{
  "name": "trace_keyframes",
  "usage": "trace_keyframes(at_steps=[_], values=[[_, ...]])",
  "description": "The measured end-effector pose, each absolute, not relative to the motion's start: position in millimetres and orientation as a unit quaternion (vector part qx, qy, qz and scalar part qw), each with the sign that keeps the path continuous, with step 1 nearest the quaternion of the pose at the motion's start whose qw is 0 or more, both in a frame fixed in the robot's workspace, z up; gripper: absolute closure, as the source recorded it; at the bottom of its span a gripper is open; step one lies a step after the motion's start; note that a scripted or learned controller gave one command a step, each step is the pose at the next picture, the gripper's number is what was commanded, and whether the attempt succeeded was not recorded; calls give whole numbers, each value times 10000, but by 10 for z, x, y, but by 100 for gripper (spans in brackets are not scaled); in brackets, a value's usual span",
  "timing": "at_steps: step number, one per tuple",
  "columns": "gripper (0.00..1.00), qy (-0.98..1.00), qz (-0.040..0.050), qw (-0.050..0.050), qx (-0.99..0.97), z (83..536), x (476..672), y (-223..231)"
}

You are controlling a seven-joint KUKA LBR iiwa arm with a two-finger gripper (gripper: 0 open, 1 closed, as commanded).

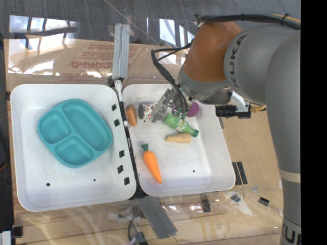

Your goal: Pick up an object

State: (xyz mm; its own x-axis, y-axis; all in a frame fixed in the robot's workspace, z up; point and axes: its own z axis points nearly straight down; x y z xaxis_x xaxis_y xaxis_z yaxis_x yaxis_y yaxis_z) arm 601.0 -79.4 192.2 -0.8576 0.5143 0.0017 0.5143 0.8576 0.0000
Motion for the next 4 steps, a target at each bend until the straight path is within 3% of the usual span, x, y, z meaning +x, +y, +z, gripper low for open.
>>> trace_keyframes(at_steps=[1,2,4], values=[[100,-9251,5,12,-3797,2054,5710,-955],[100,-9528,-3,23,-3035,1908,4868,308],[100,-9537,2,14,-3007,2108,4896,289]])
